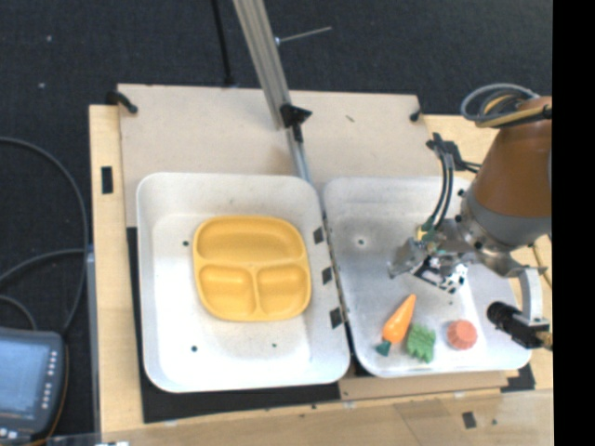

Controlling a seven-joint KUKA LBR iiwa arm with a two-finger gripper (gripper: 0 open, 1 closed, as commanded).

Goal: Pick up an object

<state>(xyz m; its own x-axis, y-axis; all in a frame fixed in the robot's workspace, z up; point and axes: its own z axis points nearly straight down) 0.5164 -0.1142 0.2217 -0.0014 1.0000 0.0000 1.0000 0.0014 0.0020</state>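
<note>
Camera view, orange toy carrot point(400, 317) w/ green tip (right bin), end effector point(429, 266) just above, grip state unclear

No legible text, label, brand, number or sign anywhere on bench, bins or objects.

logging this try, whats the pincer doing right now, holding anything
pincer: over the right bin, above the carrot; open or shut cannot be told.

Hand point(429, 266) low over right bin point(372, 221), above carrot point(400, 318), green toy point(421, 342), red piece point(462, 334).
</note>
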